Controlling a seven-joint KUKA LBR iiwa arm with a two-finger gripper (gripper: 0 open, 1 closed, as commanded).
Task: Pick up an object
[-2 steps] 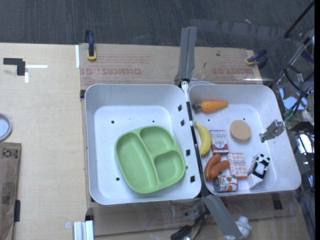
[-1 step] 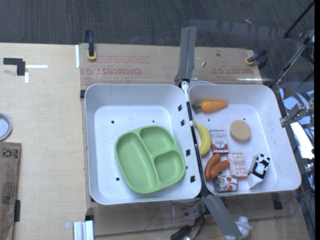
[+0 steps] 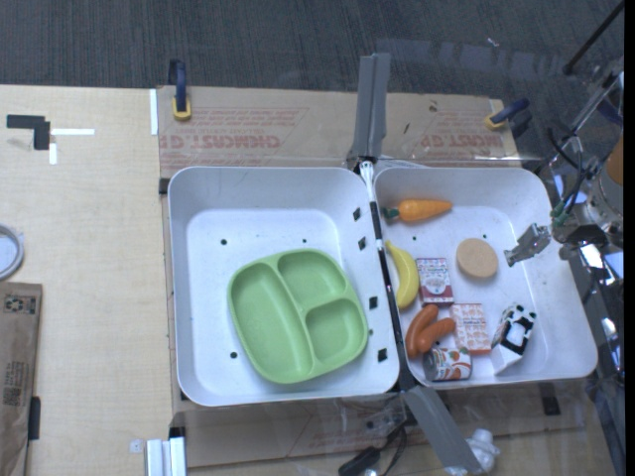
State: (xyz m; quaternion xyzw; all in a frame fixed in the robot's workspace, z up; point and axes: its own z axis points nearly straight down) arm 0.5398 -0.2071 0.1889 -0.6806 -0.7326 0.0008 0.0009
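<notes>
Hand [image 3: 529, 243] hovers by right bin's [image 3: 466, 180] right edge; you can't tell its state. Carrot [image 3: 424, 209] lies lengthwise along back edge.

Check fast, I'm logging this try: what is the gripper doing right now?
Gripper: above the right bin's right side, near the round tan disc, nothing visibly held; open or closed cannot be told.

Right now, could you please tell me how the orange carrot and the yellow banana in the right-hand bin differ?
The orange carrot is tapered with a green tip and lies crosswise near the far wall of the right white bin; the yellow banana is curved and lies lengthwise along the bin's left wall. The carrot lies apart from other items, while the banana lies close beside a small printed carton. Both are elongated toy foods.
</notes>
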